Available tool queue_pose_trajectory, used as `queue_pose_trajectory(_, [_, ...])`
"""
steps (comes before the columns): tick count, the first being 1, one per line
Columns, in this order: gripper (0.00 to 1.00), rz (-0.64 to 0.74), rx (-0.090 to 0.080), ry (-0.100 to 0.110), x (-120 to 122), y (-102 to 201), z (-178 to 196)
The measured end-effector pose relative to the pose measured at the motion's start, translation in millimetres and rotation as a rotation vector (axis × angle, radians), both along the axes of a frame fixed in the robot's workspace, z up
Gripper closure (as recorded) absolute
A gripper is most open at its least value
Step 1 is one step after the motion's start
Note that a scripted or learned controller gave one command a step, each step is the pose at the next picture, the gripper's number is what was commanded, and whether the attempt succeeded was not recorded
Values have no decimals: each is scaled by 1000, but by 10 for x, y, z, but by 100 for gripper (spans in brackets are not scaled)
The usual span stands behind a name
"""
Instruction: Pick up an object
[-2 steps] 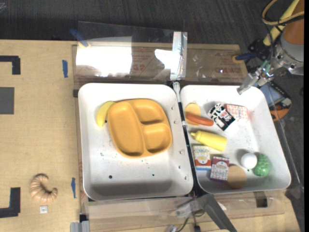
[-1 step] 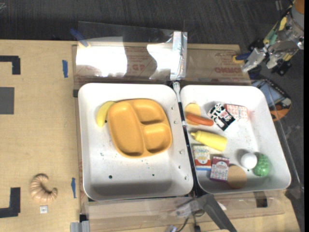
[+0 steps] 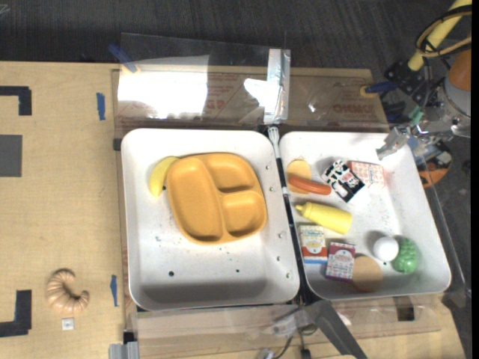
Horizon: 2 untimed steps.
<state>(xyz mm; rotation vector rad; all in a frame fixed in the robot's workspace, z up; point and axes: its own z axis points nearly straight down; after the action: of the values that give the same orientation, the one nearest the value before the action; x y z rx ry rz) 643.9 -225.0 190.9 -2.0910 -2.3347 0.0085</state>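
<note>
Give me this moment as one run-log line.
gripper: above right bin's far right corner, nothing seen held | right bin: hot dog, mustard bottle, small cartons | left bin: orange tray, banana

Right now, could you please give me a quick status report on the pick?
Claw over right bin's far right corner, nothing visibly held. Nearest items: black-and-white carton, hot dog. Nothing blocking them.
</note>
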Motion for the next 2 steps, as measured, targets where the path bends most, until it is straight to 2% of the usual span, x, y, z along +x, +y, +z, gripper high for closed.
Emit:
queue_pose_trajectory(1, [0,-11,0,-6,81,104,-220])
queue_pose_trajectory(2, [0,-33,1,-4,-836,751,-968])
